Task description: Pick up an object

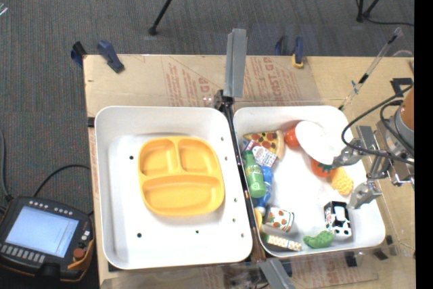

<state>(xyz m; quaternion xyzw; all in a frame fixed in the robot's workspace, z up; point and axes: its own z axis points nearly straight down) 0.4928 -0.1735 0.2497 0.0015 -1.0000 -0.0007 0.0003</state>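
Observation:
My gripper (355,177) hangs over the right side of the right bin (308,210), its two fingers spread apart with nothing between them. One fingertip is near a yellow corn-like toy (342,181) and an orange toy (321,168); the other is above a black-and-white cow-print carton (337,218). Also in this bin lie a white plate (316,139), a red tomato (291,137), a pizza slice (266,141), a green bottle (255,176), a patterned mug (278,218) and a green pea pod (317,239).
The left bin (115,213) holds a yellow divided tray (180,174). A grey metal post (235,68) stands behind the seam between the bins. A teach pendant (44,233) lies on the floor at lower left. Clamps hold the cardboard base.

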